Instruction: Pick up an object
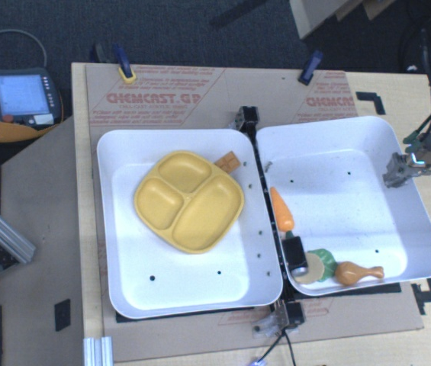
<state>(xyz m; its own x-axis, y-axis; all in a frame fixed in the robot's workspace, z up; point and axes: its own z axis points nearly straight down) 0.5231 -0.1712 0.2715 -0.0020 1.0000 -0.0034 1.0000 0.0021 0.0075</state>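
The end effector [398,170] is seen at the frame's right edge over the right bin [352,139], its opening not discernible, nothing visibly gripped.

Divided plate [189,201] in left bin [116,227], carrot [281,210] perhaps touching right bin's [398,158] left wall

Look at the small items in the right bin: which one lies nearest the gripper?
The brown drumstick-shaped toy at the bin's front lies nearest the gripper; the orange carrot and black block hug the far left wall.
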